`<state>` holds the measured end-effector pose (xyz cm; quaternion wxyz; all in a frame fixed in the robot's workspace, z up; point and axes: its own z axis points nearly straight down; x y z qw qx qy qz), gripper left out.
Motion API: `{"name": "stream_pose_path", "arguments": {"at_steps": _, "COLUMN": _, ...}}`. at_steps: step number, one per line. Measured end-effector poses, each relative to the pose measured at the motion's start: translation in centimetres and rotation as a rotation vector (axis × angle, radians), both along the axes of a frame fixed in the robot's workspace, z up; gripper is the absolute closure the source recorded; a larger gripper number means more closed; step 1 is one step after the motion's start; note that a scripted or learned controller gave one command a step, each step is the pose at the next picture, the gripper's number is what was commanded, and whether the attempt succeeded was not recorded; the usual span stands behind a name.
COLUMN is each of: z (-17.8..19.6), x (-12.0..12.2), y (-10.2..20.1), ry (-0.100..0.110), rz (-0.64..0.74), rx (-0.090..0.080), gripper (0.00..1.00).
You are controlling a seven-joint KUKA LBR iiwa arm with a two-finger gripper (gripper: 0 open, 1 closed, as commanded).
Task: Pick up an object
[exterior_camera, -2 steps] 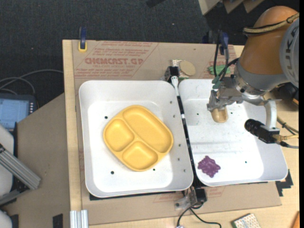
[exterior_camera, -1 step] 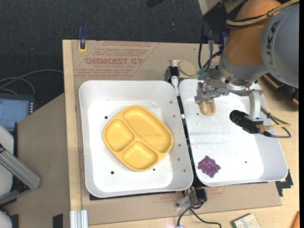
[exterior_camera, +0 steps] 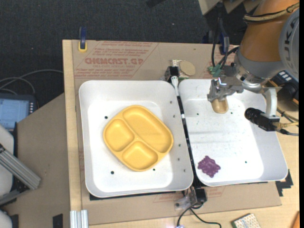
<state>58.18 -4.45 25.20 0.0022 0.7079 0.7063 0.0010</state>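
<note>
The claw (exterior_camera: 219, 98) hangs over the far part of the right bin (exterior_camera: 266, 141), near that bin's back wall, with the orange-banded arm (exterior_camera: 268, 27) coming in from the right. A tan, rounded thing shows right at the claw tip, maybe a fingertip pad or a small item; too blurred to tell which. Whether the claw is released or clenched cannot be told from this angle, and nothing can be confirmed as gripped.

Only clear candidate in the right bin: the purple object (exterior_camera: 209, 166), a small lumpy cluster lying flat on the bin floor near the front-left corner, close to the divider between the bins. It lies well apart from the claw, toward the camera and slightly left in view. No obvious long axis; roughly blob-shaped, a bit wider than deep.

The left bin (exterior_camera: 90, 127) holds a yellow divided tray (exterior_camera: 137, 137), three compartments, sitting diagonal in the middle. It is further from the claw, across the divider, and wide and flat, so judged a harder grab.

Judgement: the pick is not yet made. Next move likely calls for travel toward the bin's front, a small shift left, then descent onto the purple object. Risk: the object is low and soft-looking, and close to the bin's side wall, so a finger could clip the rim or close over nothing.
</note>
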Motion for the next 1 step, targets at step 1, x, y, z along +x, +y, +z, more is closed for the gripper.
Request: {"name": "stream_pose_path", "arguments": {"at_steps": 1, "z": -0.49, "x": -2.98, "y": 5.23, "ry": 0.009, "rz": 0.007, "rx": 0.004, "gripper": 1.00}}
